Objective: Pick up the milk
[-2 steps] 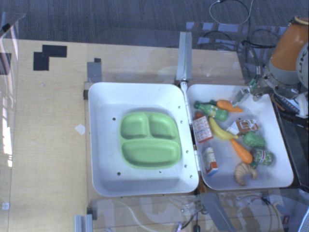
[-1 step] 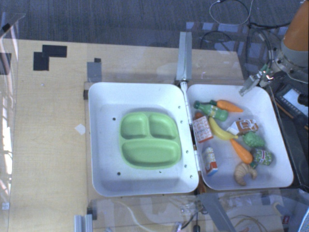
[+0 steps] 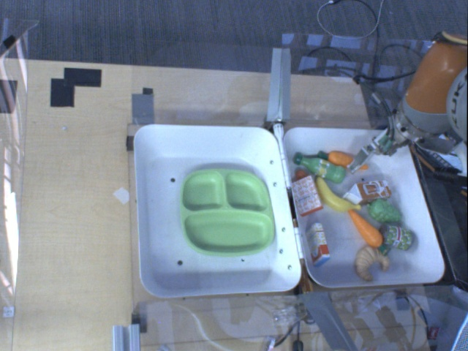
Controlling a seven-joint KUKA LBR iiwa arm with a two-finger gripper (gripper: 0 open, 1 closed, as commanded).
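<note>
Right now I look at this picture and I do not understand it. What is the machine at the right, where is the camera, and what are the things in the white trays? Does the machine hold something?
One camera looks down at a slant on a wooden bench. At the right is a robot arm, grey with an orange band; its gripper hovers over the back of the right bin. Nothing shows between its fingers, so it holds nothing.

The left bin holds a green tray with three compartments. The right bin holds toy food: a green bottle, a banana, two carrots, a broccoli, a croissant, and two small cartons. One of these is probably the milk, but I cannot tell which.
</note>
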